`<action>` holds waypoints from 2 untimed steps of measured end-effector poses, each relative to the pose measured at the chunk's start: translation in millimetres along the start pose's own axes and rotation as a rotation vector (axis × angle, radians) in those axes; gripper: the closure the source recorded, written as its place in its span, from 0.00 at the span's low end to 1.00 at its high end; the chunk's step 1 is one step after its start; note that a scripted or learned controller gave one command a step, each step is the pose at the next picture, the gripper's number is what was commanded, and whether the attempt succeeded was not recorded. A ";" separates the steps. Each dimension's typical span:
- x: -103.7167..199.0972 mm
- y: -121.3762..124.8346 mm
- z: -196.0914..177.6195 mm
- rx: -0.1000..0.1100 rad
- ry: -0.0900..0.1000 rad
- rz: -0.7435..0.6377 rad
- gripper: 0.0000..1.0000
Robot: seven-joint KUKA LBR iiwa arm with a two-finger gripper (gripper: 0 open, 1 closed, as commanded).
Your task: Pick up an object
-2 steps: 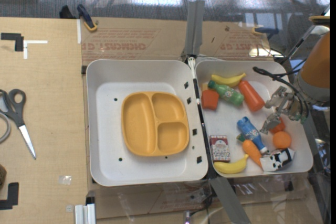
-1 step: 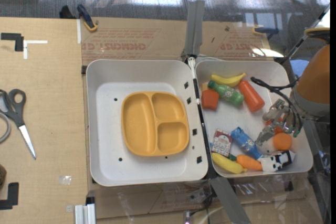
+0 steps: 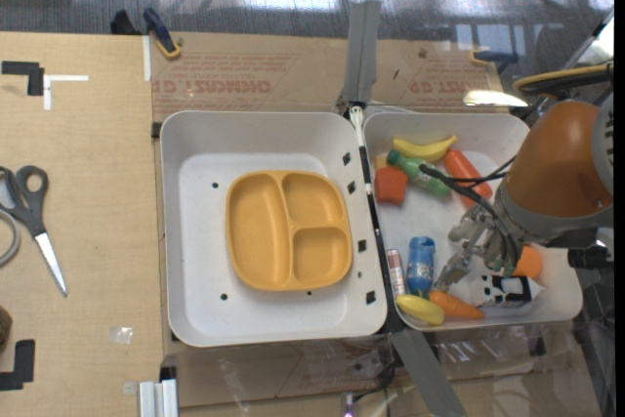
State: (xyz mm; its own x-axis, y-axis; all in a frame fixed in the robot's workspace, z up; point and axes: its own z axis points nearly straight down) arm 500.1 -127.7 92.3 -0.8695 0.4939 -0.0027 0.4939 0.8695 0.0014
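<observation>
My gripper (image 3: 463, 254) hangs low over the right bin (image 3: 547, 308), its fingers spread and nothing between them. Just left of it stands a blue can (image 3: 421, 261). An orange carrot (image 3: 456, 306) and a yellow fruit (image 3: 420, 309) lie just in front of it, by the bin's near wall. A black-and-white toy (image 3: 503, 290) and an orange piece (image 3: 528, 261) sit under the wrist. Farther back lie a yellow banana (image 3: 425, 148), a green bottle (image 3: 422, 174), a red-orange piece (image 3: 391, 185) and an orange-red stick (image 3: 462, 166).
The left bin (image 3: 186, 210) holds a yellow divided plate (image 3: 289, 229). A small tube (image 3: 395, 271) lies against the right bin's left wall. Scissors (image 3: 34, 215) rest on the bench at the far left. The arm's orange band (image 3: 557, 161) overhangs the right bin's right side.
</observation>
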 end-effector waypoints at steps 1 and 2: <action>-73.5 63.7 -2.0 0.006 -0.005 0.288 0.00; -25.7 -12.8 0.5 0.002 0.002 0.277 0.00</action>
State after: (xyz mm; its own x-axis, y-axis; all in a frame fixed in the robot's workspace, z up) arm 516.1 -151.5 91.8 -0.7012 0.7130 -0.0001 0.7130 0.7012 -0.0005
